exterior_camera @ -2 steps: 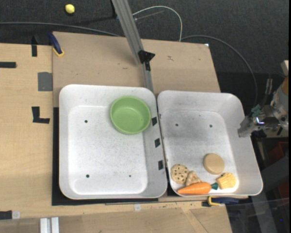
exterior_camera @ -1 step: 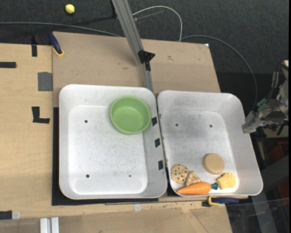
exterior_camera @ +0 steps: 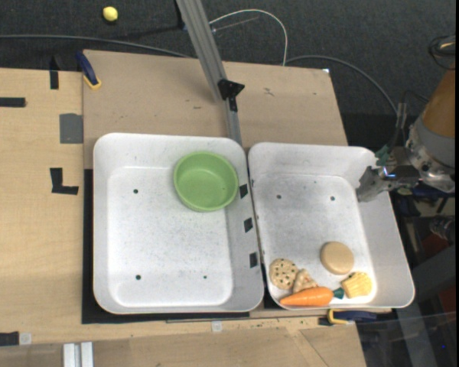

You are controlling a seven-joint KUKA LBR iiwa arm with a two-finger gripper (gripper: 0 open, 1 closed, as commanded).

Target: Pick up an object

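Hovering at the right rim of the right bin (exterior_camera: 382,205), the gripper (exterior_camera: 372,180) sits near that bin's upper right corner, with the grey arm (exterior_camera: 436,140) and its orange band reaching in from the right. Whether the fingers are parted or closed I cannot tell from this slant, and nothing is visible between them.

All the small objects lie clustered in the near right corner of the right bin, well apart from the gripper. A round tan bun (exterior_camera: 336,258) sits highest of the group. Below it to the left is a speckled cookie (exterior_camera: 282,272), with another biscuit-like piece (exterior_camera: 304,280) just beside it. An orange carrot (exterior_camera: 310,297) lies lengthwise along the bin's near wall, its green end touching a small yellow piece (exterior_camera: 357,285) at the right.

In the left bin (exterior_camera: 118,228), a green bowl (exterior_camera: 206,180) stands upright near the far right corner. Both bins rest side by side on the tabletop (exterior_camera: 30,128).
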